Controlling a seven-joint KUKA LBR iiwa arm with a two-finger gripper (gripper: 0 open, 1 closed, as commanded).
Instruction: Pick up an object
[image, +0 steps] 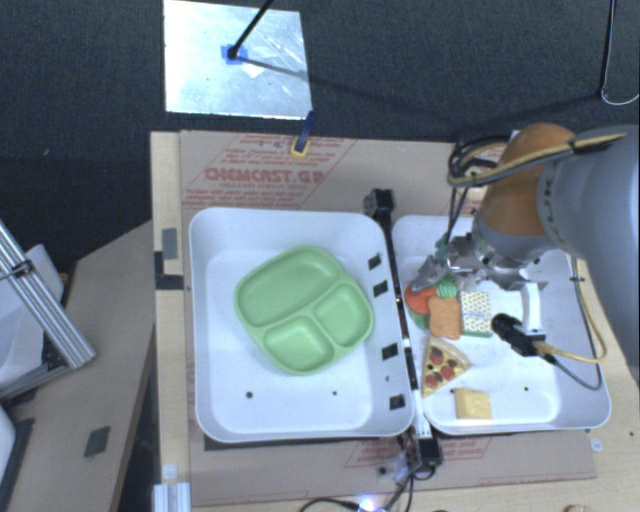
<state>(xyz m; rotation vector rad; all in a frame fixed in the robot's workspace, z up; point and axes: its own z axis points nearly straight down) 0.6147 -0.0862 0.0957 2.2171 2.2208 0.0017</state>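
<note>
I was watching the right bin (575, 405), where the small food pieces lay close together near its left wall: an orange piece (445, 318) touching a checkered piece (477, 311), a red and green piece (420, 299) beside them, then a pizza slice (441, 365) and a yellow square (473, 404) lower, a little apart. The gripper (447, 275) stood just above the crowded group. In my judgement a good pick needed a descent centred on one piece only, because neighbours touching each other could be pushed away or caught together. The arm reached in from the right, its wrist bent downward over the bin. How wide the hand was, I could not tell. The green divided plate (303, 308) lay in the left bin (225, 400).
</note>
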